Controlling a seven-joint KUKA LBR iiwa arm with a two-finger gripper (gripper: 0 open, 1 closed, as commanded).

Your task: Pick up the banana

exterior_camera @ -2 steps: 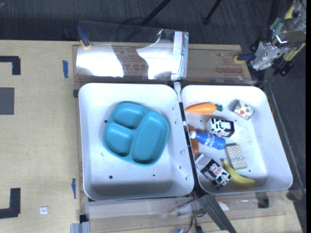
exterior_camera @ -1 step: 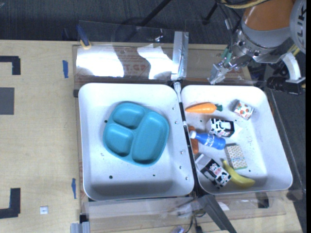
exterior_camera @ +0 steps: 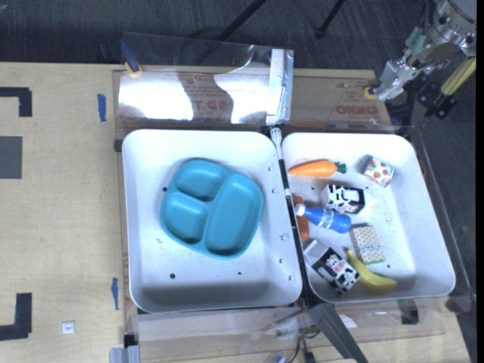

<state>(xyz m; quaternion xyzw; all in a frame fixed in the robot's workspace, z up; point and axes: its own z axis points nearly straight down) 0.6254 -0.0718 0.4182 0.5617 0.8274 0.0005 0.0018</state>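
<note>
The gripper (exterior_camera: pixel 393 74) hangs at the upper right, well outside the bins and above the bench's far edge; its metal fingers touch nothing, and whether they stand apart or closed cannot be told from this slant. The banana (exterior_camera: pixel 368 274), smooth, yellow and curved, lies near the front edge of the right bin (exterior_camera: pixel 431 203), just beside a black-and-white patterned cube (exterior_camera: pixel 337 269) and below a small speckled box (exterior_camera: pixel 367 242). Further back lie a tapered orange carrot (exterior_camera: pixel 311 169), a blue bottle (exterior_camera: pixel 327 219), a cow-patterned block (exterior_camera: pixel 345 198) and a small die-like cube (exterior_camera: pixel 378 171). The left bin (exterior_camera: pixel 144 271) holds a glossy teal divided plate (exterior_camera: pixel 212 206) with three compartments
</note>
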